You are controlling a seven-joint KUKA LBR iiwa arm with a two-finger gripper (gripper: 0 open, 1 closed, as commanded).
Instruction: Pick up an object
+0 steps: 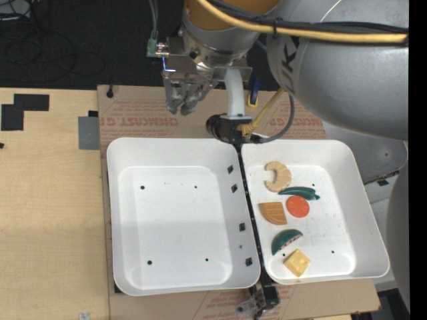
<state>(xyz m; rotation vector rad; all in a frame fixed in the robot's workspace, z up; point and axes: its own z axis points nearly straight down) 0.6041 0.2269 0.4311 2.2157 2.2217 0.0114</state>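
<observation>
Overhead, the gripper (185, 102) is seen hanging past the far rim of the left bin (123, 212), above the cardboard sheet (140, 115); whether its fingers are open or closed cannot be told, and nothing is seen between them. Cables loop beside it near the divider. Open floor is offered by the left bin. All objects are gathered in the right bin (363, 199): a tan crescent (278, 176), a dark green pepper (299, 192), a red disc (297, 207), an orange wedge (273, 213), a green slice (286, 240) and a yellow block (297, 263), closely spaced.
</observation>
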